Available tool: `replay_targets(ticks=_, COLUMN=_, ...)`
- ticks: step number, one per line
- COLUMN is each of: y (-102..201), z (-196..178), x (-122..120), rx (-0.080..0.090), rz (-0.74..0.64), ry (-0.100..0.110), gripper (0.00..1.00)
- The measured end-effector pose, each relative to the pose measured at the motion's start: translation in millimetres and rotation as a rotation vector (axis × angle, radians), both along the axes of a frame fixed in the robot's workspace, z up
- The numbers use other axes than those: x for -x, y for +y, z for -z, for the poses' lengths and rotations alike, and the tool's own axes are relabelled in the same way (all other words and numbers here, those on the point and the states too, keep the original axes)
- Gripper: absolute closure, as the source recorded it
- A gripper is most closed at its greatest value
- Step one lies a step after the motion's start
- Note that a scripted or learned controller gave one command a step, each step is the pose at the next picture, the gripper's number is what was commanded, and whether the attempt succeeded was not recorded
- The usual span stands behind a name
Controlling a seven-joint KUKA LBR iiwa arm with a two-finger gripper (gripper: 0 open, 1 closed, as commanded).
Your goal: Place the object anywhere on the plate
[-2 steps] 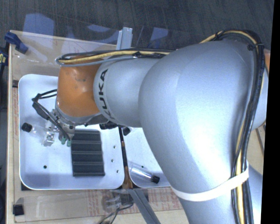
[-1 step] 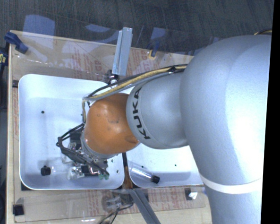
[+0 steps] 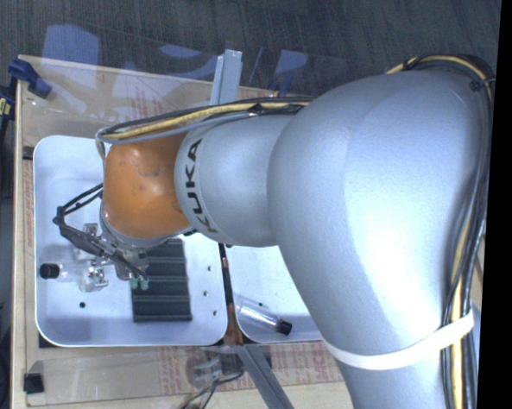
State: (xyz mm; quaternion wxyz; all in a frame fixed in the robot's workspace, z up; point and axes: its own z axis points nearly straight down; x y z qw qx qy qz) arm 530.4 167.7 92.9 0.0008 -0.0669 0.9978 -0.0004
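Note:
A black ribbed rectangular plate (image 3: 165, 284) lies flat in the left bin (image 3: 45, 186), near its front right corner. My gripper (image 3: 118, 264) hangs low over the left bin, at the plate's left edge, below the orange wrist band. Nothing shows clearly between its tips. A silver pen-like object with a black cap (image 3: 263, 318) lies in the right bin (image 3: 260, 277), close to the divider between the bins. The gripper is well to the left of that object.
The big grey arm covers most of the right bin and the back of the left bin. A tiny dark speck (image 3: 82, 304) lies on the left bin's floor in front of the gripper. White floor shows at the left bin's front left.

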Motion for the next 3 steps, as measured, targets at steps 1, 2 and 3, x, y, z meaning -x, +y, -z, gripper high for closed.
replay_targets(ticks=1, y=-66, z=1, x=45, rx=-0.001, rz=-0.132, ry=0.003, gripper=1.0)
replay_targets(ticks=2, y=-25, z=1, x=3, rx=-0.001, rz=0.057, ry=0.001, gripper=1.0)
replay_targets(ticks=3, y=-68, z=1, x=51, rx=-0.002, rz=0.26, ry=0.003, gripper=1.0)
